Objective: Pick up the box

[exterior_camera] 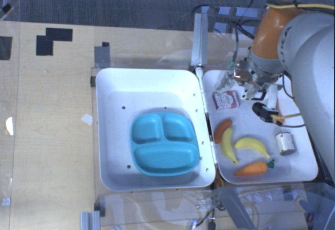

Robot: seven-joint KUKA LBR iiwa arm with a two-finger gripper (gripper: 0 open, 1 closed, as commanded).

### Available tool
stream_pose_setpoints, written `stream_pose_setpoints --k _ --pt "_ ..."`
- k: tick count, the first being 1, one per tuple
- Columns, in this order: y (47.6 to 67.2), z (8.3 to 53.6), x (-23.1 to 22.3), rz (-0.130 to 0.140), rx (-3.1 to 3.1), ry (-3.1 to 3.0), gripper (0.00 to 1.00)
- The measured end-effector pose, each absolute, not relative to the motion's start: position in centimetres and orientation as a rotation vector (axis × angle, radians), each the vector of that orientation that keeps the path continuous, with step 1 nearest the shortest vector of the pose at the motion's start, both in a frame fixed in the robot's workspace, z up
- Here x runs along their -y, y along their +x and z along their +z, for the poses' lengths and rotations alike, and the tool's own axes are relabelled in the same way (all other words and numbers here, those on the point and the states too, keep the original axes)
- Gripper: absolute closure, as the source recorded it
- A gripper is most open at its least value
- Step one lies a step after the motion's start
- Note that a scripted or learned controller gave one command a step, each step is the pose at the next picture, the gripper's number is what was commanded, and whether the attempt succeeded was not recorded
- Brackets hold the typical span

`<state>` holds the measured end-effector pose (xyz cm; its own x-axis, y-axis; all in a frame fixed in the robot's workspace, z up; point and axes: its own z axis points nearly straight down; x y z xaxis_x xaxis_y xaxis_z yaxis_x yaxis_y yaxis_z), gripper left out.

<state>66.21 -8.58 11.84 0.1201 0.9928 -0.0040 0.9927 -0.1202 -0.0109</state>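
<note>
Gripper [246,80] hangs low over right white bin's [309,171] far end, just beside small red-and-white box [226,100] (box lying flat near bin divider); grasp state cannot be told.

The box [226,100], small, red and white, seemingly lying flat, sits just above the sausage [222,129].

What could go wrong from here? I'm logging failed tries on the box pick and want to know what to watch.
The box lies near the right bin's far left corner, close to the rim, so the hand may bump the wall or only nudge the box against it. The hand hovers slightly right of the box, so a straight descent might clip its edge. The sausage and bananas lie just in front and could be knocked.
</note>
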Motion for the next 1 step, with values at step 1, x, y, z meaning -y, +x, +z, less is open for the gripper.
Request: stream_pose_setpoints --k 1 --pt "65.17 9.88 9.96 -0.002 2.095 -2.319 0.00"
